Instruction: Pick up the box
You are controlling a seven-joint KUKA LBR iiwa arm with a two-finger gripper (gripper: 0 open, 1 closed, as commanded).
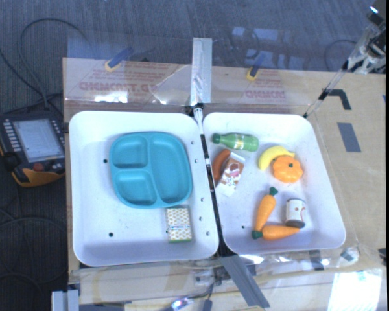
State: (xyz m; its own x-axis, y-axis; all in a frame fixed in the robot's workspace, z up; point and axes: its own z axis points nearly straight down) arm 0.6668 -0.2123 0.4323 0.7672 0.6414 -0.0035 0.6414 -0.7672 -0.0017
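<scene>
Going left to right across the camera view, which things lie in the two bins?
Blue divided plate → small box → green bottle → carrot → orange → small can.

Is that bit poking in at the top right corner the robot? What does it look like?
Probably, yes. A small piece of the robot arm sits at the upper right edge. It has pale and dark grey parts and is blurred. Any markings or cables on it are too small to tell.
</scene>
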